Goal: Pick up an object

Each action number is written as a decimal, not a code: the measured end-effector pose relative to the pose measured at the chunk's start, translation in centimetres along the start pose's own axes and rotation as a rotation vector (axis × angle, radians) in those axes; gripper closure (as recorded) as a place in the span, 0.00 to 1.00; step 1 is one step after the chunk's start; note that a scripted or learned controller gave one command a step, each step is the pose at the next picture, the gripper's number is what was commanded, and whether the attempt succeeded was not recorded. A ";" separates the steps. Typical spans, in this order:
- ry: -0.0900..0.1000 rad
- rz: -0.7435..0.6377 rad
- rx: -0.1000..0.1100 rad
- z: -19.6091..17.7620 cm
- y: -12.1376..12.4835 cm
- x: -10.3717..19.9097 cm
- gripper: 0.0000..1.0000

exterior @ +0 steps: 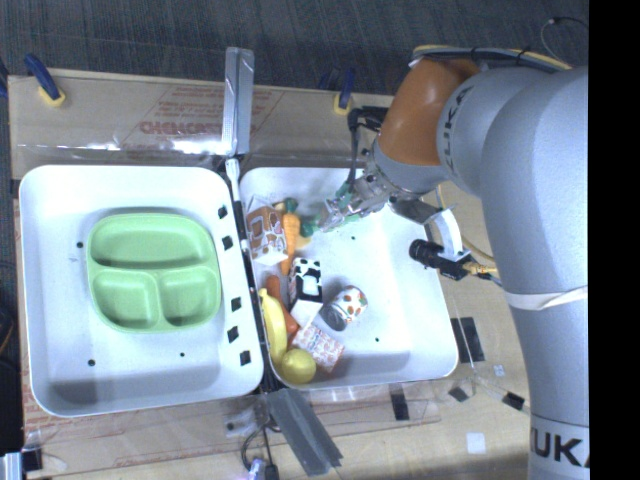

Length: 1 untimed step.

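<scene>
My gripper (343, 208) hangs low over the back of the right bin (410, 318), under the arm's orange band. Its tip sits just right of a small green item (309, 225) and an orange carrot (291, 236). A patterned brown snack bag (264, 230) lies at the bin's back left. Further forward are a black-and-white box (307, 278), a small can (346, 306) on its side, a banana (273, 323), a printed packet (320, 346) and a yellow lemon-like fruit (297, 366). Whether anything is held is hidden by the gripper's body.
The left bin (50, 268) holds a green divided plate (153, 270). The objects crowd the right bin's left side, against the wall between the bins. A black part of the arm (437, 256) juts over the right bin's right rim.
</scene>
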State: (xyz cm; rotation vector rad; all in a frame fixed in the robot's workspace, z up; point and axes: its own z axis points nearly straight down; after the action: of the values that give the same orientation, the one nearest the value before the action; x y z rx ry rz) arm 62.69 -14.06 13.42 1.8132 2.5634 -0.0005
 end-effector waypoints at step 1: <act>-0.001 0.225 -0.002 4.1 3.6 2.7 1.00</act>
State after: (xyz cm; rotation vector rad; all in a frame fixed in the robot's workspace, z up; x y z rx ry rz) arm 65.17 -10.34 9.33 2.0875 2.3421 0.0018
